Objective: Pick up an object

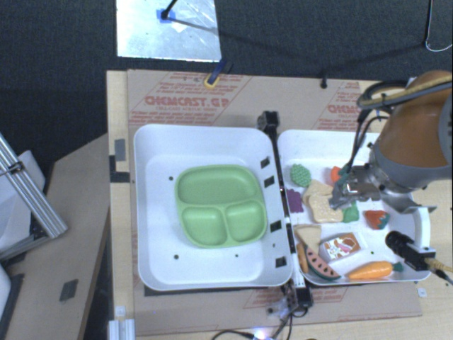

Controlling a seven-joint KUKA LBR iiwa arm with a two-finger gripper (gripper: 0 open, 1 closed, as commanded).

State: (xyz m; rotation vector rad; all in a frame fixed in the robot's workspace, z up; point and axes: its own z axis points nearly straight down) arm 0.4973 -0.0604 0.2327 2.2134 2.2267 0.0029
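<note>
From my station I can read "CHEMCAST GP" printed in red on the brown protective sheet [185, 99] under the bins, well off to the left of the gripper [345, 193] and farther up the view. The same red print repeats on the sheet above the gripper, too small to read.

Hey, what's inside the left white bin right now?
The left bin holds a green divided tray with nothing visible in its three compartments. Whatever lies under the tray is covered.
</note>
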